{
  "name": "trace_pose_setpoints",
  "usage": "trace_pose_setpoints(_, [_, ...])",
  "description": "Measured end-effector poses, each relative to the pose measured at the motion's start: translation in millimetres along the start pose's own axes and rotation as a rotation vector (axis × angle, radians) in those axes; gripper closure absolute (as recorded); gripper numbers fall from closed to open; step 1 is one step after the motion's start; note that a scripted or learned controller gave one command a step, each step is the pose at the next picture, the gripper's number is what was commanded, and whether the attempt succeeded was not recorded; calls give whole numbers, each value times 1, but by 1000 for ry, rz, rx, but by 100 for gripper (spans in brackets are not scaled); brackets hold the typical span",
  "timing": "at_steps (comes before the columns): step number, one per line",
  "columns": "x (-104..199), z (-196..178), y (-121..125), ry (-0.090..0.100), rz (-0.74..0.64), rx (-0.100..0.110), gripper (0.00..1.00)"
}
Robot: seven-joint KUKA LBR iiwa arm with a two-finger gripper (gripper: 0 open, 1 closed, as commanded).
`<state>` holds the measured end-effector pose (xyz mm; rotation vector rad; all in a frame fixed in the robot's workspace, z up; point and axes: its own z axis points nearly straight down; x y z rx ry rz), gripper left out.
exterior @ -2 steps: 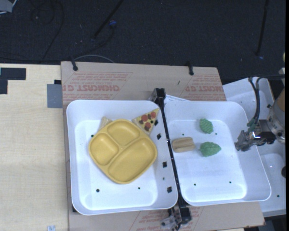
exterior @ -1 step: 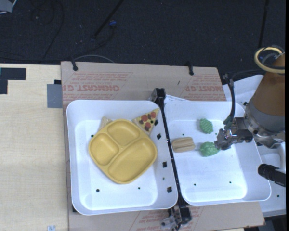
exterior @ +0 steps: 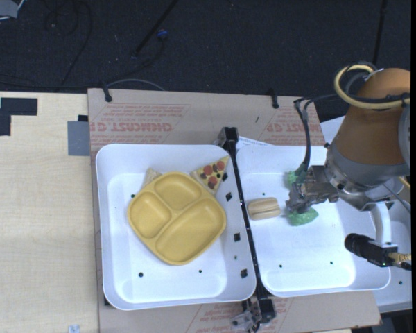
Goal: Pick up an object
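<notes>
In the right bin [exterior: 312, 269] my gripper [exterior: 296, 201] is down among the objects. A green leafy toy [exterior: 304, 217] lies right under and beside it, with another green bit [exterior: 292, 178] just above. A tan bread-roll toy [exterior: 263, 208] lies a little to the gripper's left, apart from it. The left bin [exterior: 118, 255] holds a yellow divided plate [exterior: 177, 217], and a pizza slice toy [exterior: 213, 173] rests at the plate's upper right edge. The gripper's tip is hidden among the green pieces.
A black divider [exterior: 237, 207] runs between the two bins. The arm's grey body and orange band [exterior: 374, 127] hang over the right bin's far right side. Bare white floor shows in the lower half of the right bin.
</notes>
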<state>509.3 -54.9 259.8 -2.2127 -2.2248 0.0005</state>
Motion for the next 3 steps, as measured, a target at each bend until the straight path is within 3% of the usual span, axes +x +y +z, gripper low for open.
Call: trace_pose_setpoints(3, [165, 17, 2, -1, 0, 1, 100])
